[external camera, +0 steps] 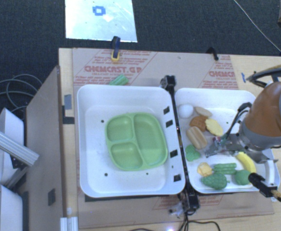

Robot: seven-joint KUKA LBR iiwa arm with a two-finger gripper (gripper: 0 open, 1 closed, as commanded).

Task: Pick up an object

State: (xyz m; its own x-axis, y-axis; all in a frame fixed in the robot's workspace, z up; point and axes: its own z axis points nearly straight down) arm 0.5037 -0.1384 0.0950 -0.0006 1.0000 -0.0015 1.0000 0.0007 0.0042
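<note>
Hovering over the right shallow white bin, grey two-finger gripper sits among the toy food, can't tell if it's open or shut, tan bread-roll-shaped plastic piece just left of its tip, yellow plastic banana to its right, green three-compartment tray in the left bin

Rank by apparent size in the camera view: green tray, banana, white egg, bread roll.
1. Green tray, by far the largest.
2. Bread roll and banana: look about alike, and the arm partly covers the banana.
3. White egg, smallest.
</note>
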